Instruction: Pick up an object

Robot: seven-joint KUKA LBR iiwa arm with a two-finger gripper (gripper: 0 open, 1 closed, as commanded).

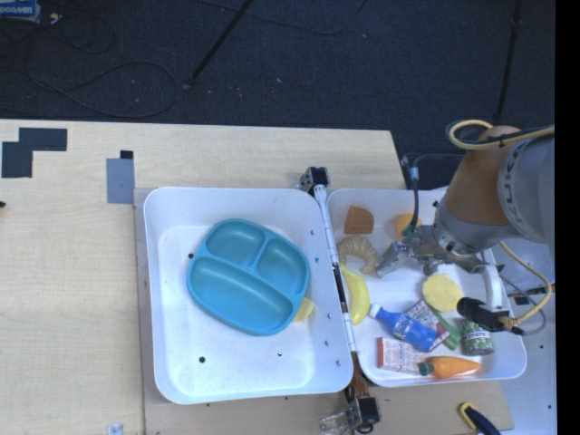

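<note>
On the table (pixel 72 288) two white bins sit side by side. The left bin (pixel 172 370) carries a blue divided plate (pixel 247 275), with a small yellow piece peeking out at the plate's lower right edge. Across the divider, the right bin (pixel 507 365) holds the clutter: a banana (pixel 356 295) lying along the divider with its long axis running up and down the view, a croissant-like pastry (pixel 362 251) just above the banana, a brown block (pixel 359 219) above that, a blue bottle (pixel 405 326) lying tilted below and right of the banana, a lemon (pixel 441 291), and a carrot (pixel 450 366) near the bin's lower rim. The jaws (pixel 399 255) hang over the bin's upper middle, just right of the pastry and apart from it; whether they are spread or closed cannot be told from here, and nothing shows between them. The pastry is the nearest candidate, a short shift to the left, the lemon lying down and to the right.
</note>
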